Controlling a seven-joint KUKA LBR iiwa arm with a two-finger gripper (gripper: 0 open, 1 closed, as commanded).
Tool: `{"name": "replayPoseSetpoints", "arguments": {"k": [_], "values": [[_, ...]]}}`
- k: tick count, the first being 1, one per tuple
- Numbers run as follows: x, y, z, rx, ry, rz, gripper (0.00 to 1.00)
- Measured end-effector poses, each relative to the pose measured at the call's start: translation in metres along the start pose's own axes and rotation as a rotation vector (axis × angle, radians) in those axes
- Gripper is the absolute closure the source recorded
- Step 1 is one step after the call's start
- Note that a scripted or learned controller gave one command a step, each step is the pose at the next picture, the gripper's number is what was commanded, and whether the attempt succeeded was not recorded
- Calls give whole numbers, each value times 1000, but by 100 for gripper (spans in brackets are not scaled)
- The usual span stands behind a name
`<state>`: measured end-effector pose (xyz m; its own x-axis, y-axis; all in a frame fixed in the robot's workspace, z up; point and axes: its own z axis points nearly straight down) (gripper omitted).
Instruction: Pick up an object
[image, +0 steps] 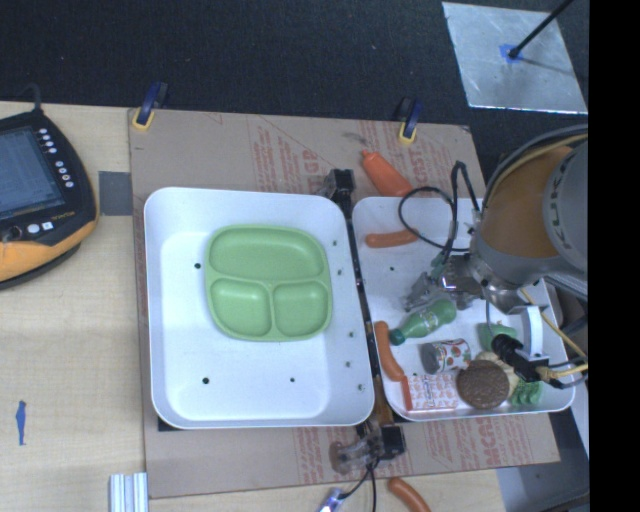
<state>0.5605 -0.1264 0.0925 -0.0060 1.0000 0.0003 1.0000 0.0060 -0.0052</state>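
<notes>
Left of the green bottle (424, 321), the green divided plate (268, 281) sits in the left bin (170, 300). That bottle lies on its side in the right bin (372, 222), its long axis slanting from lower left up to upper right, cap end toward the lower left. An orange carrot (390, 352) lies just below-left of it, a small can (444, 355) just below. Just above-right of the bottle hangs the gripper (437, 286); whether it grips anything cannot be told.
</notes>
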Motion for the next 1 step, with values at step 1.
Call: {"name": "replayPoseSetpoints", "arguments": {"k": [1], "values": [[-42, 35, 0, -3, 0, 4, 0]]}}
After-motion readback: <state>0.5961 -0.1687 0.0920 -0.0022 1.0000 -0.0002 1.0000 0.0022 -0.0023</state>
